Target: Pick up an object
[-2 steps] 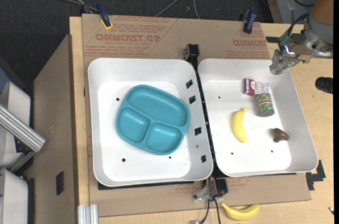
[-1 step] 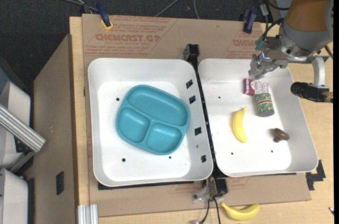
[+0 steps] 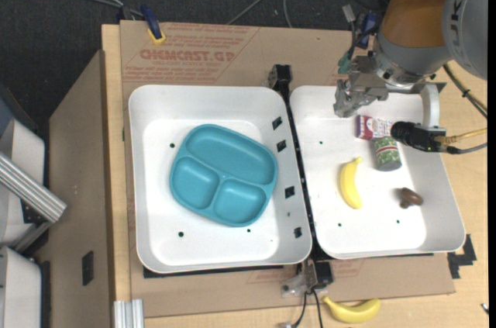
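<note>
The right bin (image 3: 325, 233) holds a yellow banana (image 3: 350, 183), a small green can (image 3: 386, 153), a purple and white packet (image 3: 370, 126) and a small brown lump (image 3: 410, 198). My gripper (image 3: 353, 98) hangs over the bin's far left part, just left of the packet and above the banana. Nothing shows between its fingers. The arm's orange band (image 3: 418, 1) rises behind it at the upper right.
A blue divided plate (image 3: 223, 174) lies in the left bin (image 3: 155, 241). A second banana (image 3: 355, 310) lies on the cardboard below the bins. Black clips (image 3: 280, 77) run along the seam between bins. Cables cross the floor behind the bench.
</note>
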